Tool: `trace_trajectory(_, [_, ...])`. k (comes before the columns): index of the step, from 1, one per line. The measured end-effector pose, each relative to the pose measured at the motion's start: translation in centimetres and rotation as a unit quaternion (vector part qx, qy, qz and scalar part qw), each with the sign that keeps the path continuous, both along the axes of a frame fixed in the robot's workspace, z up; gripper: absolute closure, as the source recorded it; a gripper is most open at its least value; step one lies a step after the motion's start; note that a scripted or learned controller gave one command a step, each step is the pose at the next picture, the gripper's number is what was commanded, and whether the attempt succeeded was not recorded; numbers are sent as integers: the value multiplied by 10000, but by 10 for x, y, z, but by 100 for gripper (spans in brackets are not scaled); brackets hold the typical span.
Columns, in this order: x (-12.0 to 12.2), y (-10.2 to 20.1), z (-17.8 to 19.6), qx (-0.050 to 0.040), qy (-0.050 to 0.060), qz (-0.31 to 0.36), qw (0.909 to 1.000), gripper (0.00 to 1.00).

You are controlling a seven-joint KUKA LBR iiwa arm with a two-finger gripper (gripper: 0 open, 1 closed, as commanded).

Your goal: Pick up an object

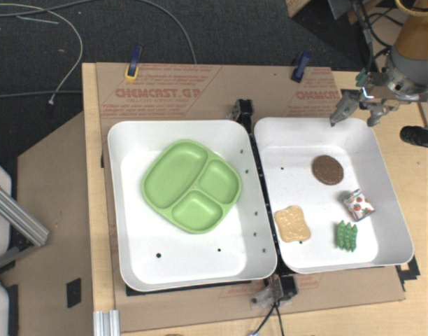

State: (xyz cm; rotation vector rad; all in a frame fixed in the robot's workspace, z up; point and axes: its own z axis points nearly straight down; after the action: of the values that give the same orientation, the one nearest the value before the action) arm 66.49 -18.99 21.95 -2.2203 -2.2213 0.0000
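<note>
Claw (355,115) spread wide over right bin's (389,165) far rim, holding nothing, red "CHEMCAST GP" printed on cardboard (158,92)

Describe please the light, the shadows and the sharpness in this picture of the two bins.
Camera view: light is even and soft; the two shallow white plastic bins are bright but not glaring; the light-green three-compartment plastic plate casts only a faint shadow; the round brown cookie-like disc is fairly sharp; the end effector at upper right is a little soft; the dark floor at top is dim.
</note>
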Motion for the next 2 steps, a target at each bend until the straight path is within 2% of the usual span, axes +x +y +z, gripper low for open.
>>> trace_trajectory(1, [-3,7,-57,3,9,4,10000,0])
trace_trajectory(2, [-9,0,-106,4,26,-7,10000,0])
